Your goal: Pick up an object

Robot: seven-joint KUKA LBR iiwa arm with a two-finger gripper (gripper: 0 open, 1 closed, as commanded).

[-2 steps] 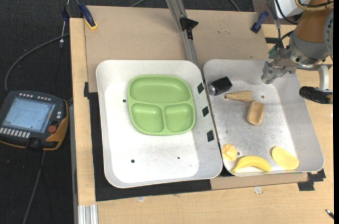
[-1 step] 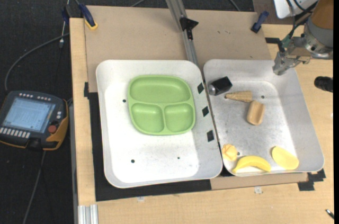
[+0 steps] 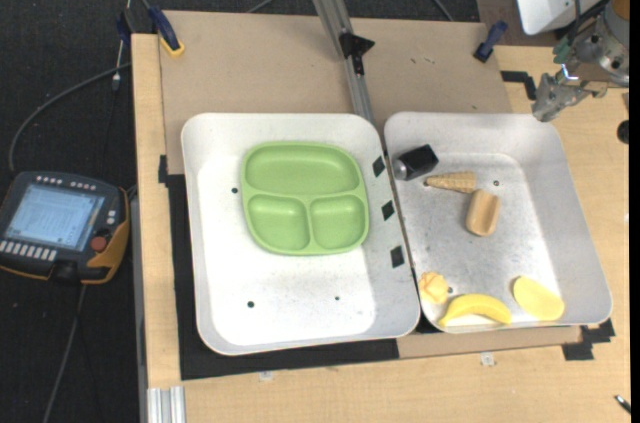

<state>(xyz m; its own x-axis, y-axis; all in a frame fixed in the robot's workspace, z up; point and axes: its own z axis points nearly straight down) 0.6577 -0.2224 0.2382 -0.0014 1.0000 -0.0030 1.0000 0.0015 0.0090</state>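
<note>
Grey pincer [image 3: 552, 101] hovers over right bin's [image 3: 560, 146] far corner, grip state unclear; banana [image 3: 474, 310], cone [image 3: 451, 181] lie below.

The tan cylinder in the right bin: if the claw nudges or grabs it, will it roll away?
The tan cylinder lies on its side, so a sideways nudge would probably roll it along the right bin. It looks rigid and smooth, so a grip across its round flanks may slip. The cone lies close beside its upper end and could get knocked.
</note>
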